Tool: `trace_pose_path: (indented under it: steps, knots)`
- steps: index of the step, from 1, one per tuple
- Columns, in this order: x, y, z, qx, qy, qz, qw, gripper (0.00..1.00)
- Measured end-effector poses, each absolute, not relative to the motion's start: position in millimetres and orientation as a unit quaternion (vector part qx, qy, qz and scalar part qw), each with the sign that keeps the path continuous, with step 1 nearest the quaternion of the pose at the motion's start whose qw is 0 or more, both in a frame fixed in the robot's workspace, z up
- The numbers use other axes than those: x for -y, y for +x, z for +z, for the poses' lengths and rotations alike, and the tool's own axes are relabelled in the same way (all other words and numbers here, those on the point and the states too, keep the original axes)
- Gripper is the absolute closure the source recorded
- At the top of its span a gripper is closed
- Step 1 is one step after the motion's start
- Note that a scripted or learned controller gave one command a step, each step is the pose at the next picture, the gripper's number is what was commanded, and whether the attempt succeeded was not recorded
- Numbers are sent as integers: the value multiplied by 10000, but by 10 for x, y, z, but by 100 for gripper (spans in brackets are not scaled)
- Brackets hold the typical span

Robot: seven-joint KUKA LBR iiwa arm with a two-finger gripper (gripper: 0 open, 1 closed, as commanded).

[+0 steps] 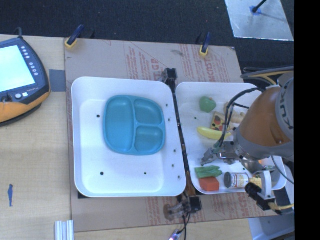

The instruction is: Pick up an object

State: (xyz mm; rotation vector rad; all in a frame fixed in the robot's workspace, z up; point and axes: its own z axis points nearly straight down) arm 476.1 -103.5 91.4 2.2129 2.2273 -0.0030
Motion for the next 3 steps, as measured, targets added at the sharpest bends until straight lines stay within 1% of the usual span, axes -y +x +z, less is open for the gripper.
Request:
trace_pose_path:
  steps: [1,2,3]
  knots:
    - [1039,5562,916,-7083,7059,-7,-14,0]
    - [1536,6263,919,-7088,7054,-8,-13,0]
    - [1533,6261,1025,-7117,7025,-20,-32,100]
